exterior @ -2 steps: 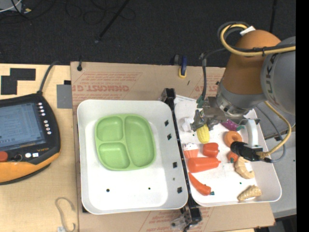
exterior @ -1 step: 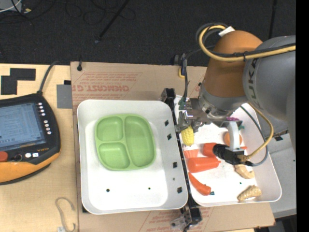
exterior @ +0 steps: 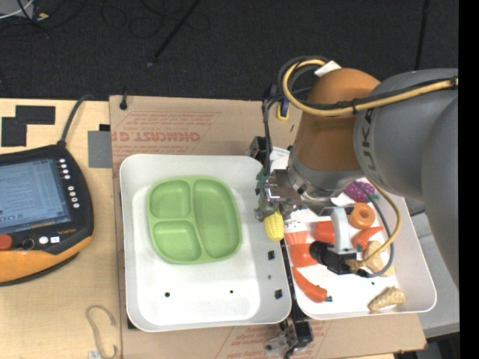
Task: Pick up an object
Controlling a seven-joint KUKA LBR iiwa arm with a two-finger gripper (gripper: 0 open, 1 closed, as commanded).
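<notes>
Yellow corn toy [exterior: 274,225] at the gripper [exterior: 269,209], above the seam between the two bins.
Whether the fingers clamp it I cannot tell. Left bin [exterior: 142,290] holds a green divided plate [exterior: 194,220]; right bin [exterior: 423,290] holds mixed toy food.

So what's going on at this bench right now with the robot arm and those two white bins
The grey KUKA arm reaches in over the right white bin, which holds a jumble of toy food. Its gripper sits at the divide between the bins, right by a small yellow corn-like toy; whether it holds it is unclear. The left white bin holds a green three-compartment plastic tray.
</notes>
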